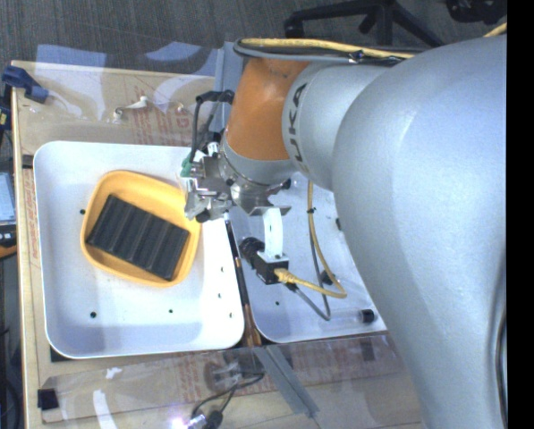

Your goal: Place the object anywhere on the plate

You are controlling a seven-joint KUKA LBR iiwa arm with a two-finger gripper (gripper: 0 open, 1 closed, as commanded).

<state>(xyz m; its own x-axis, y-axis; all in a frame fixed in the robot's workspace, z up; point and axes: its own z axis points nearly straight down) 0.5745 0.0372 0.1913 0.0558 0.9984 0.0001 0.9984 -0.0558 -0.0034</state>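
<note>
A yellow plate (pixel 123 186) lies in the left white bin (pixel 114 315), toward its upper left. On the plate rests a black ribbed rectangular object (pixel 139 236), lying flat and slightly askew. My gripper (pixel 198 204) hangs just off the plate's right rim, near the divide between the two bins, under the orange wrist band (pixel 259 105). Nothing is visibly held by it. The black object lies apart from the gripper, to its left.
The grey arm (pixel 410 195) covers most of the right bin (pixel 289 324). A black connector (pixel 268 266) and a yellow-tipped cable (pixel 316 286) hang over that bin. A blue clamp (pixel 21 83) sits at the bench's left edge.
</note>
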